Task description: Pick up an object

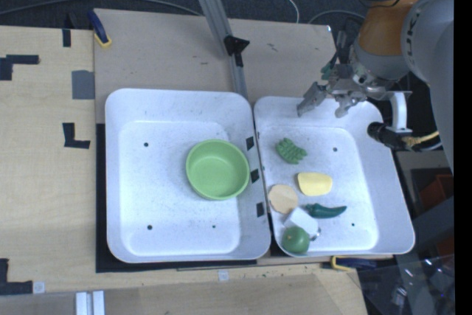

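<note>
Right bin (pixel 383 188) holds the candidates, all small toy food bunched toward its near-left corner: ridged green piece (pixel 290 151) sits alone mid-left; yellow piece (pixel 314 183) just below it; tan round (pixel 283 198), white block (pixel 301 220), green ball (pixel 296 240) and dark green pepper (pixel 325 211) packed close, some touching. Left bin (pixel 133 181) has a green bowl (pixel 217 170) at its centre.

Handling guess: all look light, rigid plastic, smooth, so likely to slip or squirt out of a two-finger pinch. Ball will roll. Pepper is thin, low profile, hard to get under. Best bet looks like the ridged green piece: isolated, textured sides, room for fingers either side. Pinch across its narrow width. Yellow piece is second choice, across the short axis.

Hand (pixel 324 105) hangs over the right bin's far edge, near the far-left corner, fingers (pixel 308 101) spread moderately wide, nothing between them, touching nothing I can see. Well apart from the cluster; the ridged piece is nearest.
</note>
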Tool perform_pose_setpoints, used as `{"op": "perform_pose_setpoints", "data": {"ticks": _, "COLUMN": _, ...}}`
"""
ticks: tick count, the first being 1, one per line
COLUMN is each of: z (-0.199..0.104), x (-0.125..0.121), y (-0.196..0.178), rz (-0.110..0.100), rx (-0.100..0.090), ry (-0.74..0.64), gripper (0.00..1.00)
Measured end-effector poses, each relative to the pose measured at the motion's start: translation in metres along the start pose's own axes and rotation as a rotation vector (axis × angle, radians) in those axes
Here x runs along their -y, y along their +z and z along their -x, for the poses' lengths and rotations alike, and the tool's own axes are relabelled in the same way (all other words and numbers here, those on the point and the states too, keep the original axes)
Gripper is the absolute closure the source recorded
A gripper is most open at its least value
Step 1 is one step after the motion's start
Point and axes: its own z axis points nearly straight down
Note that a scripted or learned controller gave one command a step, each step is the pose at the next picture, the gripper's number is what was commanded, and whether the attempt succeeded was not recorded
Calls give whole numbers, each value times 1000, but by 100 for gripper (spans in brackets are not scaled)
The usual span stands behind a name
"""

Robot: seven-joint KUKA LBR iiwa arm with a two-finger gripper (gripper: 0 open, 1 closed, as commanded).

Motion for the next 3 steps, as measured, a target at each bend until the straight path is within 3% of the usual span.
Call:
{"op": "perform_pose_setpoints", "data": {"ticks": 1, "z": 0, "x": 0, "y": 0, "rz": 0, "rx": 0, "ry": 0, "gripper": 0}}
{"op": "perform_pose_setpoints", "data": {"ticks": 3, "z": 7, "x": 9, "y": 107, "rz": -5, "rx": 0, "ry": 1, "gripper": 0}}
